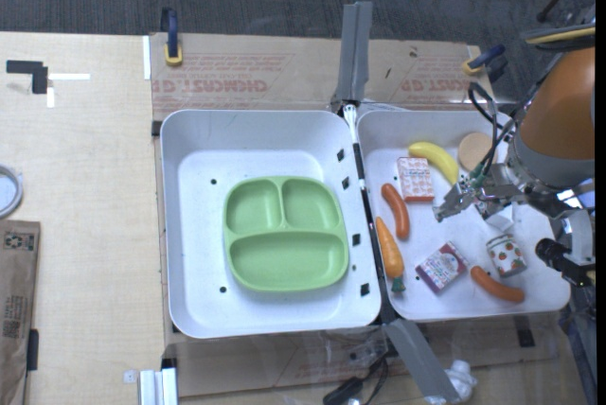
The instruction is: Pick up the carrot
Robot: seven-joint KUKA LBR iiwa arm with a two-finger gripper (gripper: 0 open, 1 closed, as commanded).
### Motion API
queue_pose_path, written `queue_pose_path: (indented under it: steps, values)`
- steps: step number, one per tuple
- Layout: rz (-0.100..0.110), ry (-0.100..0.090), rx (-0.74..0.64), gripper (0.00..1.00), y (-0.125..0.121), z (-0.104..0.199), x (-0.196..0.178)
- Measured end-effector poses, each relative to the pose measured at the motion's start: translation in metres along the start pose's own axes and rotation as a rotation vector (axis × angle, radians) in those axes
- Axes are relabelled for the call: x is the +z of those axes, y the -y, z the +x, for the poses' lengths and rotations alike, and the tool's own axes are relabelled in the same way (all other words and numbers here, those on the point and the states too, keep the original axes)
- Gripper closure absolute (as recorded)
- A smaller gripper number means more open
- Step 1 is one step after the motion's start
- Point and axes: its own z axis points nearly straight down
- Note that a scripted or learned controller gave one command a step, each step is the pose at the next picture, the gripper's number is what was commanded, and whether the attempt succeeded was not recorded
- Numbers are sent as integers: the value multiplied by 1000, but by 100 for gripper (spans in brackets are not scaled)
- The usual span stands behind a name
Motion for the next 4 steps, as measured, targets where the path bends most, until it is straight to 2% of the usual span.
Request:
queue_pose_path:
  steps: [1,2,3,4]
  values:
    - [1,-1,-28,0,47,30,74]
    - [-1,2,-73,0,51,-28,-91]
    - [0,2,168,0,-62,-9,-102]
    - [-1,2,181,0,-86,-68,-124]
